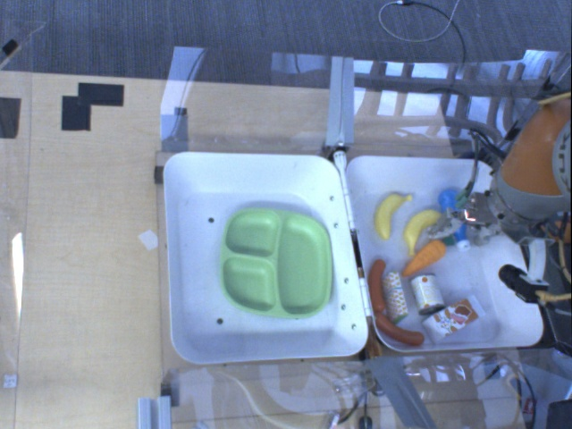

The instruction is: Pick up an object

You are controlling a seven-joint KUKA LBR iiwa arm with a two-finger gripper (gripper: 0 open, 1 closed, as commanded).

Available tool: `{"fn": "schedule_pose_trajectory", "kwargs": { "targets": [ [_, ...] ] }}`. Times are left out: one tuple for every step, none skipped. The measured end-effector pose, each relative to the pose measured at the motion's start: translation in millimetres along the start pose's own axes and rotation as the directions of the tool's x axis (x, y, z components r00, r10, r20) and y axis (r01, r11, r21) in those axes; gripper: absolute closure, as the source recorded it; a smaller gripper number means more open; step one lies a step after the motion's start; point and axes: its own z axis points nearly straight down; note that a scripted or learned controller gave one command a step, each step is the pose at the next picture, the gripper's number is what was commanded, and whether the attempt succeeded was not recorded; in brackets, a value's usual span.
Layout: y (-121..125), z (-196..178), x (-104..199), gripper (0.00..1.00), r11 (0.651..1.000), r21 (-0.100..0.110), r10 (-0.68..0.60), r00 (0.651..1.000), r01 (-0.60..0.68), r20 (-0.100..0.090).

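Arm (536,164) enters at the frame's right edge, middle height. Orange band and grey wrist section visible, foreshortened from above. Gripper (458,224) reaches left from the wrist, low, right of frame centre. Finger detail too small and cluttered to read.

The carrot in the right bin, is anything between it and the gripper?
Nothing visible. The gripper sits just above the carrot, beside the nearer banana and a blue object at its upper left.
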Motion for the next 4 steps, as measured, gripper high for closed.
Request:
{"fn": "schedule_pose_trajectory", "kwargs": {
  "targets": [
    [15,-60,15,0.0,0.99,0.004,0.14,0.99,-0.14,0.001],
    [7,0,6,0.0,0.98,0.001,0.2,0.98,-0.2,0.001],
    [9,-12,8,1.0,0.981,-0.005,0.196,0.981,-0.196,-0.002],
    [5,1,54,1.0,0.95,0.002,0.313,0.95,-0.313,0.0]
  ]
}}
